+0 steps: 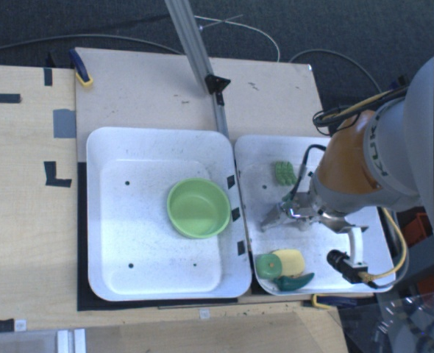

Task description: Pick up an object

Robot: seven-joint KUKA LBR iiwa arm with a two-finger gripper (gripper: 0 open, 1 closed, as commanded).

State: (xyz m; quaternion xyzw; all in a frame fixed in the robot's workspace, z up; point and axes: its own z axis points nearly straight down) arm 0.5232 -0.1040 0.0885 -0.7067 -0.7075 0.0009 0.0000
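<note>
My gripper (282,213) hangs over the middle of the right bin (255,153), its metal fingers spread open with nothing between them. A small green ridged block (284,172) lies on the bin floor just beyond it, toward the back. At the bin's front edge sits a yellow object (289,259) with a green round piece (268,265) and a dark green leaf-like piece (296,280) beside it. A light green bowl (198,208) rests in the left bin (114,197), right of centre.
The grey arm with its orange band (343,169) covers the right bin's right half. A black cable end (347,263) hangs near the bin's front right. A slanted metal pole (195,43) stands behind the bins. The tan benchtop (26,197) extends left.
</note>
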